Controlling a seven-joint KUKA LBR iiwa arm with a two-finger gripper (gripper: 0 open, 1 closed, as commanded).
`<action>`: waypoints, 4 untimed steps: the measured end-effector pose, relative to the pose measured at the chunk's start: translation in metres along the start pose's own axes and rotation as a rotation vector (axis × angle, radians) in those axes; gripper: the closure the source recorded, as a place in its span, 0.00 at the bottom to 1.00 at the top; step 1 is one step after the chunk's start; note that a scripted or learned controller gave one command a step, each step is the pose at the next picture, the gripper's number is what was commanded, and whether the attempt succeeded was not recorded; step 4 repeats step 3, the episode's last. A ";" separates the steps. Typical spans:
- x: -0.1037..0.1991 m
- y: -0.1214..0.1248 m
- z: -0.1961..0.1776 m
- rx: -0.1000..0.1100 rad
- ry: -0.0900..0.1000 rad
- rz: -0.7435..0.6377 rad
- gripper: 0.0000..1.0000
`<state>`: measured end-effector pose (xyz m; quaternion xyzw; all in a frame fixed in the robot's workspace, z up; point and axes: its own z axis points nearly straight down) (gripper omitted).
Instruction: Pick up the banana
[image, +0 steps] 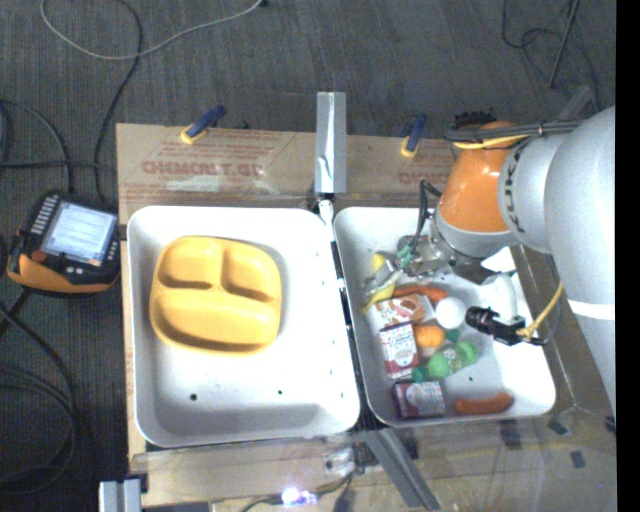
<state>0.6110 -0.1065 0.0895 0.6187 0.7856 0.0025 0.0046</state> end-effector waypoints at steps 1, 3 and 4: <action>0.000 0.001 -0.010 -0.003 -0.001 0.000 1.00; 0.061 0.070 -0.093 0.014 0.002 0.255 1.00; 0.061 0.070 -0.093 0.014 0.002 0.255 1.00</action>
